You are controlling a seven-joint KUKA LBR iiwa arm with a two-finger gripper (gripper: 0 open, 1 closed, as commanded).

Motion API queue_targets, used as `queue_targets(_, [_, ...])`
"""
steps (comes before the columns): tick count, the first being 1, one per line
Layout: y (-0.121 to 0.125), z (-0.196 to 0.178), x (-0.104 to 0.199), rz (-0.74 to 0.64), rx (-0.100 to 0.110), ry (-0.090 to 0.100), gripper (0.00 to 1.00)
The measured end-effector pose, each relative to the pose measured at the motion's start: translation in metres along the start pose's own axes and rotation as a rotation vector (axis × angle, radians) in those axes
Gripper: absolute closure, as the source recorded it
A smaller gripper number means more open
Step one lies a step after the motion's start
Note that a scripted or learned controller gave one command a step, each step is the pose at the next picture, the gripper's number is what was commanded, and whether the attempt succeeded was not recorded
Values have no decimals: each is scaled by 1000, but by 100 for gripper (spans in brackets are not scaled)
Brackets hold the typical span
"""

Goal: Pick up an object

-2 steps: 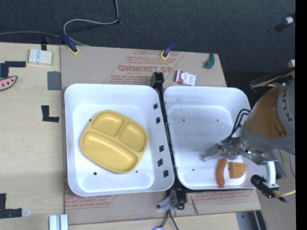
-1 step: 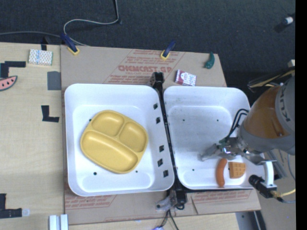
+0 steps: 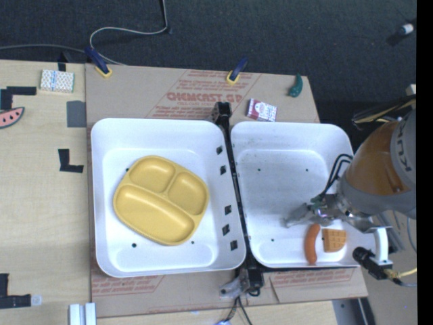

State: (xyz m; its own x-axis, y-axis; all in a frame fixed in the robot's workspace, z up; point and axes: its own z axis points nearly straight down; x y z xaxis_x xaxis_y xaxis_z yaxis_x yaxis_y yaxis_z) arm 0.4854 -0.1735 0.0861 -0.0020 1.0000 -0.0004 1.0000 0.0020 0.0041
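Observation:
An orange toy sausage [image 3: 312,244] lies in the right bin [image 3: 284,144] near its front wall. A small tan waffle piece [image 3: 333,240] rests right beside it. My gripper [image 3: 302,215] hangs low over the right bin, just above and slightly left of the sausage's upper end. The grey arm with its orange band [image 3: 379,168] reaches in from the right and covers the bin's right side. Nothing is visibly held in the gripper. A yellow divided plate [image 3: 161,199] lies in the left bin [image 3: 155,131].
A black clamp strip [image 3: 226,181] runs between the two bins. Behind them on the cardboard lie a small red-and-white packet [image 3: 260,110], a green item [image 3: 296,85] and two yellow clips [image 3: 236,73]. A cable [image 3: 128,29] loops across the dark floor at the back.

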Motion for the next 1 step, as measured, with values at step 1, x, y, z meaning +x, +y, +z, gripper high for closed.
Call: queue_targets(1, [0, 0, -4, -1, 1, 2, 0])
